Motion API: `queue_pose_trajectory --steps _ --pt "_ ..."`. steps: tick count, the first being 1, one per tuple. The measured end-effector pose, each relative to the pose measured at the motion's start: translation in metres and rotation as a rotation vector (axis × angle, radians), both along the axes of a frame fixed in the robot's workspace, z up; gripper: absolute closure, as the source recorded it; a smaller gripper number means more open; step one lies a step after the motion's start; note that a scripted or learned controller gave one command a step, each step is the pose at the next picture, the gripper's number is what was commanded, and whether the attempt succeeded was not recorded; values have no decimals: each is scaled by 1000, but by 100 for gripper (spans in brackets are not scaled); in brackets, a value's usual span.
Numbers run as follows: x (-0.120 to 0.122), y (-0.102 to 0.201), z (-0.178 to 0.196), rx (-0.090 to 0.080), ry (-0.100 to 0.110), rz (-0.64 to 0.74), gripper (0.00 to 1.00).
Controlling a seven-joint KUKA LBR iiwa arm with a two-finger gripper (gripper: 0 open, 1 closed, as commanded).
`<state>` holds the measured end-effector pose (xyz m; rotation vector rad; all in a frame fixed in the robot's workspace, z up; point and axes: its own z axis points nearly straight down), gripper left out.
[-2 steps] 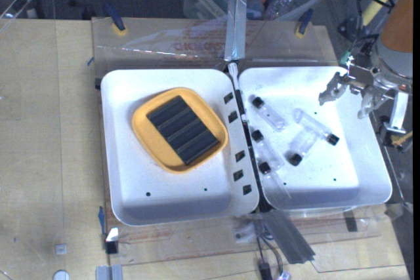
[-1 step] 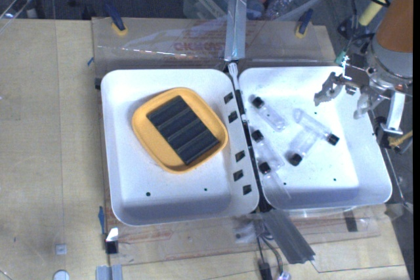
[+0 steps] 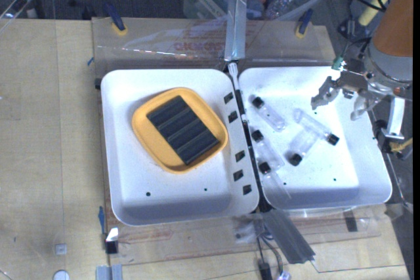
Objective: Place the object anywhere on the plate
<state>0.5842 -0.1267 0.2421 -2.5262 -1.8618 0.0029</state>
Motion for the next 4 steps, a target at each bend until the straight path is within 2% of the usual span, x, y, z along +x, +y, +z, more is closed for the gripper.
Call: queue_pose_trajectory --steps 1,2,3,4 --pt "12 -32 -17 -3 -4 -24 0" --pt "7 -35 -7 -2 -6 -40 0" --pt "4 -12 -12 1 1 -92 0" --pt "6 -20 -16 0 -1 -105 0"
